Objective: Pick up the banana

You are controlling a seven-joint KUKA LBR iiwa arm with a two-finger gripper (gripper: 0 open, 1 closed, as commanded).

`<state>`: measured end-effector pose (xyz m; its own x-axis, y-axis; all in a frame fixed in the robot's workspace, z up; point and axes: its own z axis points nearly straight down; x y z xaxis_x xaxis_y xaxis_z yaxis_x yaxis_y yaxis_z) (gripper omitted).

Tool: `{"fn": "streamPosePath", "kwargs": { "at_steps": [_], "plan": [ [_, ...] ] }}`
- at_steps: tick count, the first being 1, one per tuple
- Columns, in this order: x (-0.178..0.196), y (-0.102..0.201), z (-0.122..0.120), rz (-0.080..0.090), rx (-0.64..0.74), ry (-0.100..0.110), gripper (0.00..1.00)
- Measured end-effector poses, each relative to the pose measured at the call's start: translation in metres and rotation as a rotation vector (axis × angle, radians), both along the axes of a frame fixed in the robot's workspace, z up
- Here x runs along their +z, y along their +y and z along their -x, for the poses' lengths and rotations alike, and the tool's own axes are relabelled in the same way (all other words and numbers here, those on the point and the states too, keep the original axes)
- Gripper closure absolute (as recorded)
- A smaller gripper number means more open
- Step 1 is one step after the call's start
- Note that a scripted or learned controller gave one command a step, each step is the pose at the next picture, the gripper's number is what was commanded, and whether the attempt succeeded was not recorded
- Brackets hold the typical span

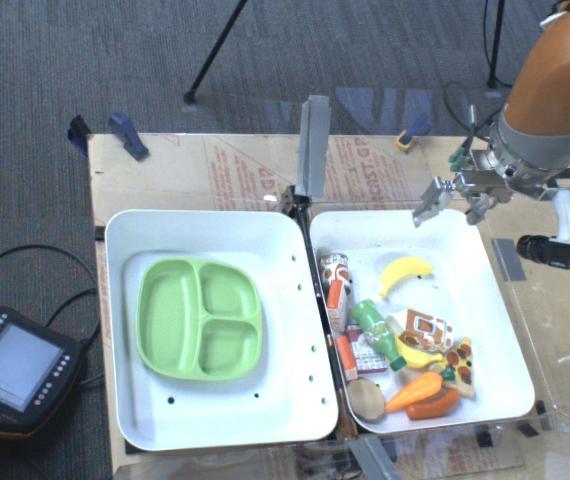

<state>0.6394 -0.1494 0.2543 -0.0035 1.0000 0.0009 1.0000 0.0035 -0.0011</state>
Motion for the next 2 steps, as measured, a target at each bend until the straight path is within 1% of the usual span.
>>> {"fn": "streamPosePath", "kwargs": {
  "at_steps": [1, 2],
  "plan": [
    [0.001, -0.031, -0.005, 0.001, 0.048, 0.0, 0.0],
    [-0.103, -0.008, 0.008, -0.001, 0.509, 0.0, 0.0]
  ]
}}
